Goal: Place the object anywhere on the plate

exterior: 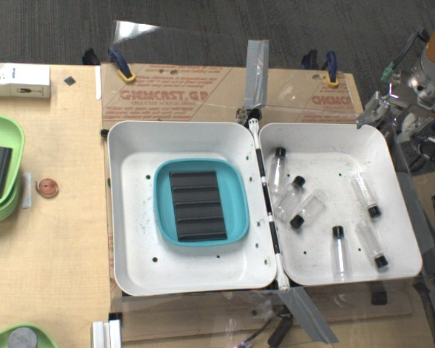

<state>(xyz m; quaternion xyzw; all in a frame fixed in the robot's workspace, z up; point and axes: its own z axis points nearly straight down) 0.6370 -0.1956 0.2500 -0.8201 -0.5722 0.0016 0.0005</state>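
Teal plate (pixel 235 209) sits in the left white bin (pixel 127 194), carrying a black ribbed insert (pixel 197 206). Right white bin (pixel 391 194) holds six clear vials with black caps, lying loose and apart: one (pixel 277 167) beside the divider, two (pixel 306 210) near the middle, one (pixel 338 251) toward the front, two (pixel 365 194) on the right side. Arm (pixel 420 85) is at the right edge, above the bin's far corner; whether the jaws are apart or together cannot be told. Both bins rest on the table (pixel 58 267).
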